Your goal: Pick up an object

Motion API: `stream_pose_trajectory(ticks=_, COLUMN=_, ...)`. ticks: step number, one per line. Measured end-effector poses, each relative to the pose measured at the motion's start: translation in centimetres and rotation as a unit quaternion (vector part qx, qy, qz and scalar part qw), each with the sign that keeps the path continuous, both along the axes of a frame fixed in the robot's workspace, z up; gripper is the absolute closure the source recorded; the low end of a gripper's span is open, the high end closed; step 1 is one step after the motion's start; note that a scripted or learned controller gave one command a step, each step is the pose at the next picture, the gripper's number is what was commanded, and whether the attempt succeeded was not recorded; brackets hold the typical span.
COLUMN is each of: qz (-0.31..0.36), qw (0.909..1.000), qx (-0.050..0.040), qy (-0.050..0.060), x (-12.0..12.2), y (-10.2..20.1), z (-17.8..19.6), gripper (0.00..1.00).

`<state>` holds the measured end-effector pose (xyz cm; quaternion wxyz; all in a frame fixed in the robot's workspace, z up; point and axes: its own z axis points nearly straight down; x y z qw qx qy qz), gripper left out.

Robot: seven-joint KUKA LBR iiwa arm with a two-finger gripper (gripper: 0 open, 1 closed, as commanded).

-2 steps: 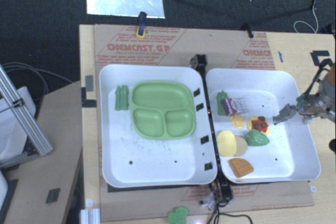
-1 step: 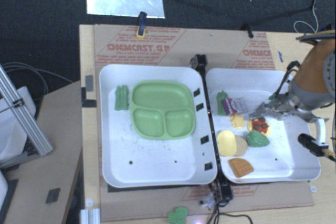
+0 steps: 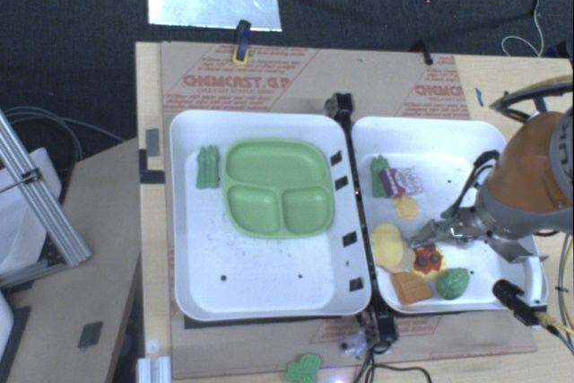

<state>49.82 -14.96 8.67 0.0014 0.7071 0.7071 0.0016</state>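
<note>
1. While the end effector [image 3: 429,236] hangs low in the right bin [image 3: 448,134], its tips point toward nine o'clock; whether it is clenched or released I cannot tell.
2. Just at its tip lie the yellow round piece [image 3: 387,245] and the red item [image 3: 429,259]; contact is unclear.
3. At five o'clock from the tips sit the green lump [image 3: 453,283] and the orange wedge [image 3: 412,287]; at eleven o'clock, the purple-and-white packet [image 3: 399,181].
4. Farther out, the left bin [image 3: 193,278] holds a green divided plate [image 3: 278,188].
5. Judged step: approach, nothing gripped. Next, settle over one piece, close, lift.
</note>
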Motion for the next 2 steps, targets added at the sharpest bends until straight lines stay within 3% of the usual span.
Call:
stream_pose_trajectory(ticks=1, qz=0.006, qw=1.0, qx=-0.0011, qy=-0.008, x=7.2, y=4.2, z=12.5, gripper=0.0)
stream_pose_trajectory(ticks=2, qz=0.007, qw=0.9999, qx=0.0002, qy=-0.009, x=9.8, y=11.5, z=30.4, gripper=0.0)
